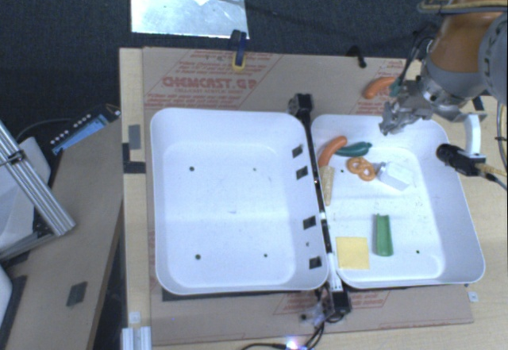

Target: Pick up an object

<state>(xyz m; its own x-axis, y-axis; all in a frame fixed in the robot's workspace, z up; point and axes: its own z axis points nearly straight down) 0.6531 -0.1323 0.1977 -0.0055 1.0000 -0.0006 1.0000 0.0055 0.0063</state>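
Observation:
The right bin (452,213) holds several small objects. An orange sausage-shaped piece (332,150) lies at its upper left beside a dark teal piece (355,148). Just below them sit an orange ring (363,170) and a white block (394,176). Toward the front lie a green bar (382,235) and a yellow square (352,252). My gripper (390,125) hangs over the bin's far edge, up and right of the teal piece and apart from every object. Nothing shows under it.
The left bin (230,198) stands beside the right one, with black clips along the shared wall (316,198). Another orange piece (379,87) lies on the cardboard behind the right bin. A black fixture (460,159) sticks in at the right rim.

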